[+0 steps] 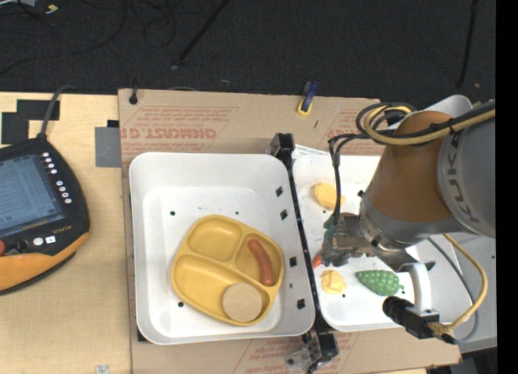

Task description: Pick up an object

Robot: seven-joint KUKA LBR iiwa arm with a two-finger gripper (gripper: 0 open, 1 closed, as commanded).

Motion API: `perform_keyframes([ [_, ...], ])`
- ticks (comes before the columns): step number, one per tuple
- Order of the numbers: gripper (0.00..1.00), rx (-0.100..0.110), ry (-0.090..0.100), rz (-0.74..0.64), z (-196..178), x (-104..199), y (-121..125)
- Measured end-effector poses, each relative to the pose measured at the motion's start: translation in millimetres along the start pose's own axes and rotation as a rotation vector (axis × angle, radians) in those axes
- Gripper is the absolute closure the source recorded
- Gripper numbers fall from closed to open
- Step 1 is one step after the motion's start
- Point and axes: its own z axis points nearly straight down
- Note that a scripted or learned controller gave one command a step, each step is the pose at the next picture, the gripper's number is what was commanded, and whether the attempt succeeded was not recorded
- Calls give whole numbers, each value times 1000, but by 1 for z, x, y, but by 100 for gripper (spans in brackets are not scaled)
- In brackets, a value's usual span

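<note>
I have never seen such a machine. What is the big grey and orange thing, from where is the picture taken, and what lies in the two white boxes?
It is a robot arm, reaching in from the right. One fixed camera looks down at a slant. Its gripper hangs over the right bin, which holds a yellow piece, a smaller yellow piece and a green bumpy toy. The left bin holds a yellow divided plate with a toy sausage and a round biscuit. I see nothing held.
</note>
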Motion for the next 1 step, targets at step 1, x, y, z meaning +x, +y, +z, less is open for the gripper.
perform_keyframes([
  [1, 100, -20, 2, -7, -149, 50, 1],
])
